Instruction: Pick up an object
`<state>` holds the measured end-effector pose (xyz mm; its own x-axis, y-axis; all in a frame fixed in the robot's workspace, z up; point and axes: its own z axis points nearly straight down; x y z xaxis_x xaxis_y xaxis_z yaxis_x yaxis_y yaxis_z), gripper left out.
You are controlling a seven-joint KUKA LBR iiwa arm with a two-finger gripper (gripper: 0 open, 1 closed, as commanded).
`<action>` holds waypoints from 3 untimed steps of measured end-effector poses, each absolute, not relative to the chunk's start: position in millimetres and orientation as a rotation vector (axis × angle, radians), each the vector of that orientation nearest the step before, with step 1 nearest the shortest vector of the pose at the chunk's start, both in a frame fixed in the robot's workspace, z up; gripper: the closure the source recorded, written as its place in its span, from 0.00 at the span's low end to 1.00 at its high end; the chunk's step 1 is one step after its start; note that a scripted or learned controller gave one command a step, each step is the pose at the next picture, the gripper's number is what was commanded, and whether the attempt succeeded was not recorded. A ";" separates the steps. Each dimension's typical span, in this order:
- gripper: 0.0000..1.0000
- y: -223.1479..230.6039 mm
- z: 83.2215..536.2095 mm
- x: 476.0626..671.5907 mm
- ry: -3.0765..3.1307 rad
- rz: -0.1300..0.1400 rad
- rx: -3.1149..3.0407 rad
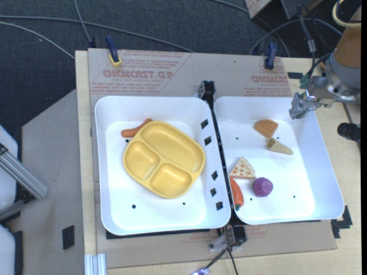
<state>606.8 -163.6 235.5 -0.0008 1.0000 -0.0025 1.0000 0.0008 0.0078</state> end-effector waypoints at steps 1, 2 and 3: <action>1.00 -163.9 289.4 608.2 2.218 0.007 2.215; 1.00 -115.3 291.5 597.6 2.229 0.001 2.218; 1.00 -72.2 274.3 586.9 2.229 -0.001 2.220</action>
